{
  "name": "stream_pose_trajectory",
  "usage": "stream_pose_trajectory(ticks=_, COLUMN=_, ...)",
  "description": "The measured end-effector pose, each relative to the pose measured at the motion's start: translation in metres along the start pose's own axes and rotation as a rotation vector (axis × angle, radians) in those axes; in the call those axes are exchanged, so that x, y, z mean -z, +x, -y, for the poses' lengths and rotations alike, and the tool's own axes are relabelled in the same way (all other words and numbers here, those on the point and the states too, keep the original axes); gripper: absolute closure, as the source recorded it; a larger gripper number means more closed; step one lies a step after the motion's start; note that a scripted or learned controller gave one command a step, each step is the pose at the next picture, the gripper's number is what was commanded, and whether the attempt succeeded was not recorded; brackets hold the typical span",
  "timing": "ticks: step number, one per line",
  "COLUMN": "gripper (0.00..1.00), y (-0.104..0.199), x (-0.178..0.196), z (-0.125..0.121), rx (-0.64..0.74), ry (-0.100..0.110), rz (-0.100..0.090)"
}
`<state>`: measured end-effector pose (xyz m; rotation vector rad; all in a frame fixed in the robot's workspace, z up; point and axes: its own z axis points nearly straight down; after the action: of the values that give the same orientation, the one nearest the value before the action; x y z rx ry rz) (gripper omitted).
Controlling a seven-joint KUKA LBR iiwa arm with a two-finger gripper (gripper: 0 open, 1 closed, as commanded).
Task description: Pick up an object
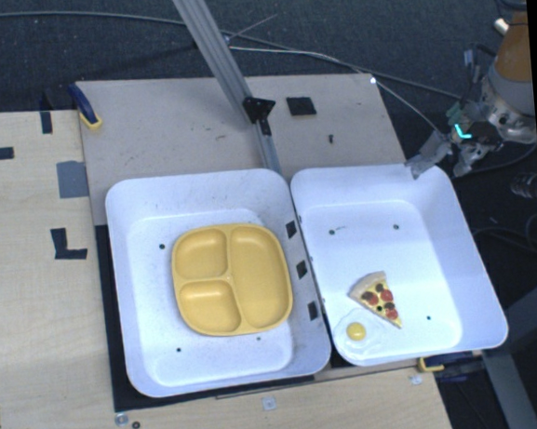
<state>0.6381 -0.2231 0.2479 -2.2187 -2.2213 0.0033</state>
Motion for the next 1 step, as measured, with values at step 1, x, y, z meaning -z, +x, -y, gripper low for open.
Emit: stream_pose_trajectory(ticks=1, gripper=0.00, y=0.0000, x=0.0010, z=-0.0004, rx=0.000, ry=-0.002, rz=0.000)
